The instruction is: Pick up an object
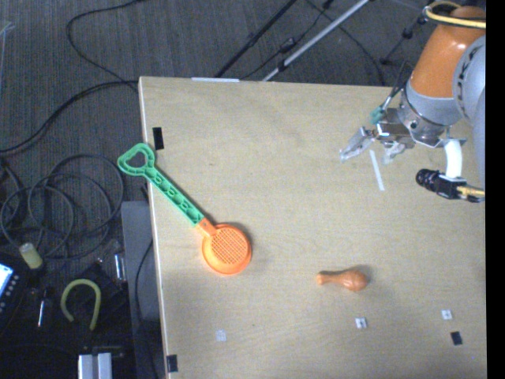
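The pincer (372, 143) is hanging in the upper right of the frame, at the end of the grey arm (450, 61) with its orange band, and its two pale fingers are spreading wide with nothing between them. A thin white stick (376, 170) is lying on the surface just beneath and slightly right of the fingers. The pincer is hovering over the light wooden tabletop (260, 133), which is filling most of the picture; no bin walls are clear enough to make out, so which compartment anything is sitting in cannot be told. Well apart from the pincer, toward the lower middle, a small orange pear-shaped object (345, 279) is lying on its side. Farther left, a toy sieve (189, 212) with a green handle and an orange mesh head is resting flat, its handle angling up toward the left edge of the tabletop. Beyond that edge, black cables (55, 204) are coiling on the dark floor.
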Controlling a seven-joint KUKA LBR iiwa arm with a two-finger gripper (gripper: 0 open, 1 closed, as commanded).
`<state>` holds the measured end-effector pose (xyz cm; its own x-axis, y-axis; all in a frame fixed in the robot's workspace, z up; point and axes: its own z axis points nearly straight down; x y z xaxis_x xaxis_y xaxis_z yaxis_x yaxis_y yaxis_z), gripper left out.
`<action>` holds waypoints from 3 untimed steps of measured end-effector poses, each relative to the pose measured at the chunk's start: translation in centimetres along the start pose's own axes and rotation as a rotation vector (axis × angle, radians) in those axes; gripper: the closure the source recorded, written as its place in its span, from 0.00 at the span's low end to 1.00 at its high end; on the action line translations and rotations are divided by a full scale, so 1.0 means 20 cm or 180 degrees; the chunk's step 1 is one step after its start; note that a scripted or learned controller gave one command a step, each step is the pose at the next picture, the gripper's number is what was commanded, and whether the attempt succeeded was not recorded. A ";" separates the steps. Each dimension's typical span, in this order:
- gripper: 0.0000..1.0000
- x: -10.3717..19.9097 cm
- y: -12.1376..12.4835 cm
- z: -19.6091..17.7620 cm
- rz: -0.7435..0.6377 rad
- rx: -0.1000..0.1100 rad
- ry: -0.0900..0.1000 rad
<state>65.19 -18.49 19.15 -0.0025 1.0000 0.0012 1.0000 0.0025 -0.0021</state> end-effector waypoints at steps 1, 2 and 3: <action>0.00 -0.17 0.08 0.40 -0.0947 -0.0002 -0.0015; 0.00 -0.05 0.09 0.54 -0.2081 -0.0006 -0.0009; 1.00 -0.04 0.09 0.49 -0.2082 -0.0017 -0.0010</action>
<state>67.00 -19.31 9.44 -0.6103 0.7922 -0.0025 0.7922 0.6103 0.0031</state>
